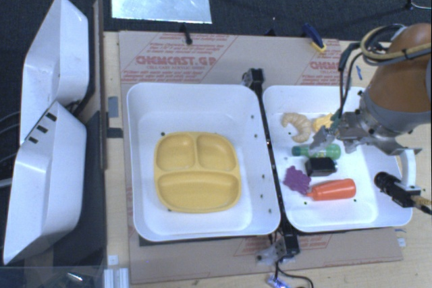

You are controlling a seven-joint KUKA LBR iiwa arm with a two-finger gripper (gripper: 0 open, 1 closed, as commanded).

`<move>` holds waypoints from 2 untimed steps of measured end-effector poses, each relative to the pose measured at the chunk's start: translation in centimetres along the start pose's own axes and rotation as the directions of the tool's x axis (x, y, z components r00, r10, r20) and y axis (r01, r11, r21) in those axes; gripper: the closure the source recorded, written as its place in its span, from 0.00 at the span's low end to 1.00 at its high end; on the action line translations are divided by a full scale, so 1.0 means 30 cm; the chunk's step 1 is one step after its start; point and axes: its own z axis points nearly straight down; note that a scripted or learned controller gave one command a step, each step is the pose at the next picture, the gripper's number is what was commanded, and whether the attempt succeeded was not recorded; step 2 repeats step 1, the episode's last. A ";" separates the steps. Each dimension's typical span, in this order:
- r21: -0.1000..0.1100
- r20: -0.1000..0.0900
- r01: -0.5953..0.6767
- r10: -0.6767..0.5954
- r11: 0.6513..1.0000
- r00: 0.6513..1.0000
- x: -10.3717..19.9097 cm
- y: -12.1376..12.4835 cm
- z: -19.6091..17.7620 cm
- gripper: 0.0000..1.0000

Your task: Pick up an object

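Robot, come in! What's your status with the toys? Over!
End effector low in right bin, over green toy. Nothing seen held. Carrot, purple toy, croissant close by.

Glossy white plastic bins (202, 94), matt yellow plastic tray (197, 170)

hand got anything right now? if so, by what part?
Cannot tell. The hand is down in the right bin, right over the green bottle beside the yellow item, but the view does not show anything between its fingers.
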 end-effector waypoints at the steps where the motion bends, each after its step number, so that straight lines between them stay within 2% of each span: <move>1: -0.001 -0.001 -0.070 0.070 0.998 0.998 0.130 0.063 -0.072 0.00; 2: -0.001 -0.001 -0.070 0.070 0.998 0.998 0.130 0.063 -0.072 0.00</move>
